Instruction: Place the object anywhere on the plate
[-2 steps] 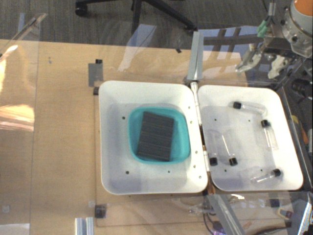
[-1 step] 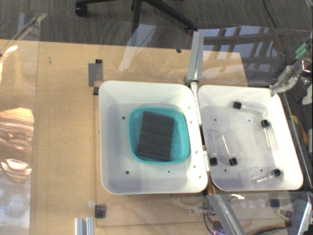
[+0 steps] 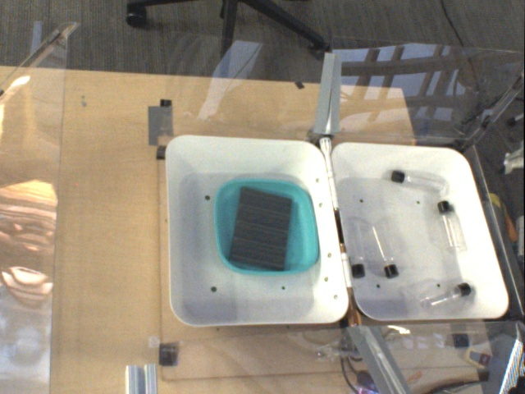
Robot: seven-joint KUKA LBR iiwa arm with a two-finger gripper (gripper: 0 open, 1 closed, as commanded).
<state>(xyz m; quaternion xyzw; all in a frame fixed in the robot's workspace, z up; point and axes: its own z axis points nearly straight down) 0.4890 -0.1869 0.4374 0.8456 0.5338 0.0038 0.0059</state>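
Two shallow white bins sit side by side on the wooden worktop (image 3: pixel 98 245), the left bin (image 3: pixel 184 220) touching the right bin (image 3: pixel 484 220). Clear tubes with black caps (image 3: pixel 449 224) lie scattered in the right one. An office chair base (image 3: pixel 238 2) stands on the carpet beyond.

A small pale grey piece (image 3: pixel 514 161) sits at the right edge of the view, on the side the arm reaches in from. It is cut off by the edge and too small to tell whether it belongs to the arm. Its pose cannot be read, nor how the jaws stand.
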